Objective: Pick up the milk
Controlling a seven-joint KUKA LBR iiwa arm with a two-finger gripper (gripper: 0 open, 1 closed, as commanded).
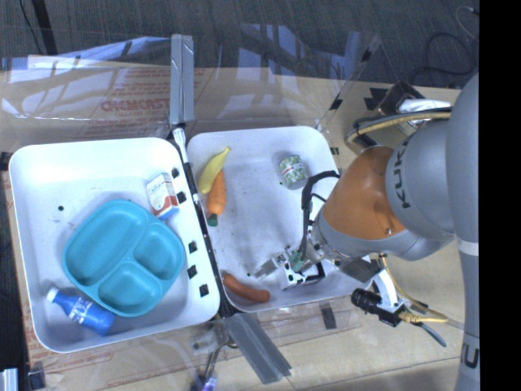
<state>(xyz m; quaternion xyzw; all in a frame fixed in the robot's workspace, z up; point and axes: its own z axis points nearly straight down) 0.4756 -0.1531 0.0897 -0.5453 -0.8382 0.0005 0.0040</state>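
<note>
Starting at the left, inside the left bin (45,177), and finding a blue bottle (81,309) lying on its side, touching the lower left edge of the blue tray (122,255). Looking smooth and round, likely rolling easily.

Moving on to the blue tray itself: lying flat, looking like hard shiny plastic, with three shallow cups and soft round corners.

Finding the milk (161,194) next, touching the upper right corner of the blue tray. Looking like a small boxy carton, white with red, probably thin card with flat sides, good for pinching. Sitting tucked between the blue tray and the wall of the left bin, so leaving little room on those sides.

Going further right of the blue tray, into the right bin (260,218): seeing a curved yellow banana (213,169) and an orange carrot (216,195) lying close together, then a long reddish sausage (246,288), then a small round greenish can (292,170).

Reaching the hand (286,269) last, hanging low, well to the right of the blue tray and far from the milk. Holding nothing that can be seen. Not being able to tell whether wide or narrow. Probably needing to travel left, over to the blue tray's corner, before any picking up.
</note>
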